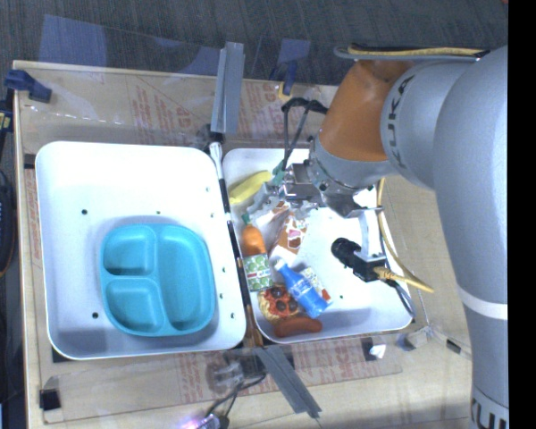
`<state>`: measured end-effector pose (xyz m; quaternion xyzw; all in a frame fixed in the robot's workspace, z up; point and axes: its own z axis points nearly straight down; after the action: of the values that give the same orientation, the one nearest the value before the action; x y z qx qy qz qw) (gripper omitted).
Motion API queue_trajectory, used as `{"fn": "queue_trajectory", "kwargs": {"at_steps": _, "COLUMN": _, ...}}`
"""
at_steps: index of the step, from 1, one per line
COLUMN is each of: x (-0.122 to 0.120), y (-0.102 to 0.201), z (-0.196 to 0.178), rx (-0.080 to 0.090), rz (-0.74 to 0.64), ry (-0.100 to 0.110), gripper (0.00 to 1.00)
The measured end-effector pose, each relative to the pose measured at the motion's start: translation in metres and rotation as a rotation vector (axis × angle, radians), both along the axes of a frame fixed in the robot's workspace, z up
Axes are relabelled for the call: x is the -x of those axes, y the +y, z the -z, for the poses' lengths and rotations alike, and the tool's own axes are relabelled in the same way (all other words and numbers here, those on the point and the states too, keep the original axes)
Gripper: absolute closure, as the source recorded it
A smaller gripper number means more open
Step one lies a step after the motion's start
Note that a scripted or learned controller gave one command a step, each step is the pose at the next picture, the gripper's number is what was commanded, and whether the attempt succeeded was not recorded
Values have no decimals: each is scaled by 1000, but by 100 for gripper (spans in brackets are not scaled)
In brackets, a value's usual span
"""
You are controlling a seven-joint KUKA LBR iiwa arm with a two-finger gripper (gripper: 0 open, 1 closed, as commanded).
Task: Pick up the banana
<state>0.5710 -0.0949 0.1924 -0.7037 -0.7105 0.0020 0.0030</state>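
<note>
the banana (pixel 248 186) lies in the top left corner of the right bin (pixel 389 320), close against the wall it shares with the left bin (pixel 54 239). below the banana sit a carrot (pixel 253 239), a blue bottle (pixel 301 290) and other small food items. the hand (pixel 286 186) hovers just right of the banana, and i cannot tell how its grip stands. the banana looks like a light, smooth, curved toy, probably slick and stiff. across its middle seems the best hold, though the wall beside it leaves little room.
</note>
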Motion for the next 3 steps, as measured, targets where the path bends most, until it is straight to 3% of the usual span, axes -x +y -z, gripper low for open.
{"fn": "queue_trajectory", "kwargs": {"at_steps": 1, "x": -50, "y": -21, "z": 22, "rx": 0, "rz": -23, "ry": -3, "gripper": 0}}
{"fn": "queue_trajectory", "kwargs": {"at_steps": 2, "x": -14, "y": -42, "z": 81, "rx": 5, "rz": -60, "ry": -28, "gripper": 0}}
{"fn": "queue_trajectory", "kwargs": {"at_steps": 3, "x": -81, "y": -33, "z": 91, "rx": 1, "rz": -112, "ry": 24, "gripper": 0}}
